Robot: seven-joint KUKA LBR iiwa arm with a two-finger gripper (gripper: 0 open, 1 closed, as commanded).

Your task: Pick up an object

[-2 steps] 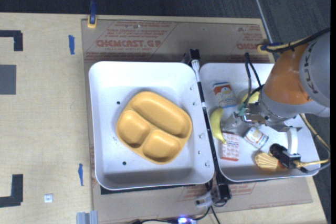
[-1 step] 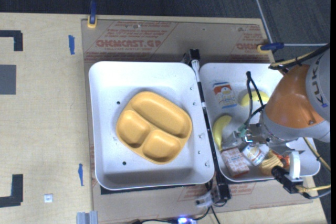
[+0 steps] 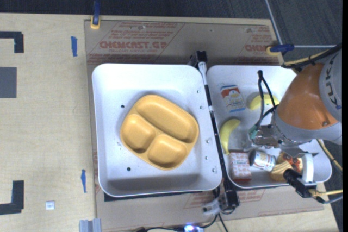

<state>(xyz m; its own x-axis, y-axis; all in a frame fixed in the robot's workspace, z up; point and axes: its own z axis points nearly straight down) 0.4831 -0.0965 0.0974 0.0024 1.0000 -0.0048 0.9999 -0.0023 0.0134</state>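
Observation:
My gripper (image 3: 261, 139) is low over the middle of the right bin (image 3: 217, 76), under the arm's orange band. Just below it lies a small white can with a red label (image 3: 265, 160); I cannot tell whether it touches the can. A yellow banana-shaped piece (image 3: 229, 133) lies left of the gripper. Near the front wall rests a red and white packet (image 3: 239, 165). A white carton with an orange and blue label (image 3: 232, 98) and a yellow lemon (image 3: 254, 101) sit at the back. An orange-brown item (image 3: 283, 165) is partly hidden under the wrist.
The left bin (image 3: 106, 117) holds a large yellow tray with three compartments (image 3: 158, 130). A black divider rail (image 3: 209, 106) runs between the two bins. Cardboard lies under both bins, on the pale wooden bench.

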